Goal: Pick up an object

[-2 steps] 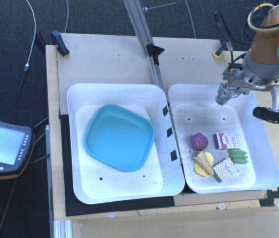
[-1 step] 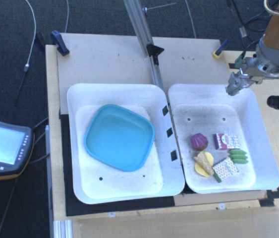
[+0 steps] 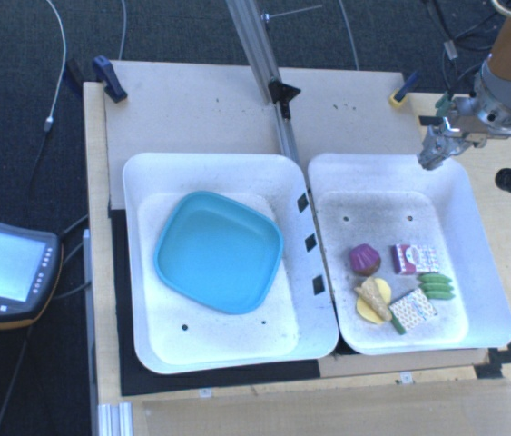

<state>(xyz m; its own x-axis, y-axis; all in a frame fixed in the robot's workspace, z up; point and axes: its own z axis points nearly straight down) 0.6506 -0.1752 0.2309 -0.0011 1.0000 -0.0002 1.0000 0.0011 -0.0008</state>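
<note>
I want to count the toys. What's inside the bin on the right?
Right bin: purple toy, pink packet, green pods, yellow piece, checkered packet. Anything beneath these stays hidden.

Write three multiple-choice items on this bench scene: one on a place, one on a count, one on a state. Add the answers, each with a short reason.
1. Where does the blue plate lie?
A. In the left bin
B. In the right bin
C. On the bare bench

2. How many bins stand on the bench?
A. One
B. Two
C. Three

3. How does the gripper stand to the small items?
A. Closed around the purple item
B. Resting on the green item
C. Apart from them, at the right bin's far rim

Answers: 1 A, the plate sits inside the left bin. 2 B, two white bins lie side by side. 3 C, the items lie in the near half of the bin.
</note>
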